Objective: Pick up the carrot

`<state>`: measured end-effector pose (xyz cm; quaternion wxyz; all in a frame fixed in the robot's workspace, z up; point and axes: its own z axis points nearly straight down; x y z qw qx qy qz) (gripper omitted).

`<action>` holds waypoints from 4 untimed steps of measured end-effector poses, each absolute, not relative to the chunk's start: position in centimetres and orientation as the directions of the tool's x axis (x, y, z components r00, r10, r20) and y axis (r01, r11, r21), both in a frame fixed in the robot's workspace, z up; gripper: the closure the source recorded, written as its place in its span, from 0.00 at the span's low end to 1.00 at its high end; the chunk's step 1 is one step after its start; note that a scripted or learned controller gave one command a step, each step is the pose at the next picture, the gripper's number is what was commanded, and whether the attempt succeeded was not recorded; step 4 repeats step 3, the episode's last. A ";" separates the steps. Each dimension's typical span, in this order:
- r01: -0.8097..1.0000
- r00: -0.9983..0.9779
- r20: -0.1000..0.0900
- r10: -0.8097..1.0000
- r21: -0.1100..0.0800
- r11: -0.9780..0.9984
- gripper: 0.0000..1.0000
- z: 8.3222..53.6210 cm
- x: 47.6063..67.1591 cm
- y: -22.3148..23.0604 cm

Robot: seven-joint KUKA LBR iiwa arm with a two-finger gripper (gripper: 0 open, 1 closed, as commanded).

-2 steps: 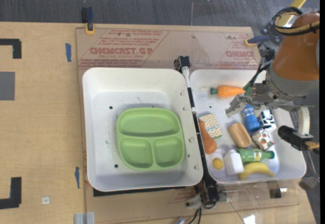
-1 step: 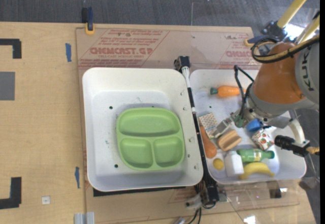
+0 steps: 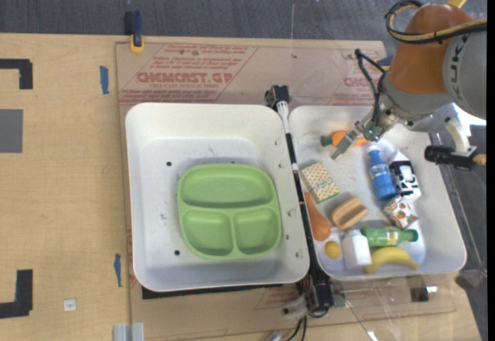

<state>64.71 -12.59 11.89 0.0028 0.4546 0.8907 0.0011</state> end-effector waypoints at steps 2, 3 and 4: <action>0.914 -0.405 -0.013 0.914 0.008 0.405 1.00 10.3 67.1 -11.5; 0.833 -0.553 -0.011 0.833 0.017 0.554 1.00 21.2 67.1 -4.4; 0.833 -0.553 -0.011 0.833 0.017 0.554 1.00 21.2 67.1 -4.4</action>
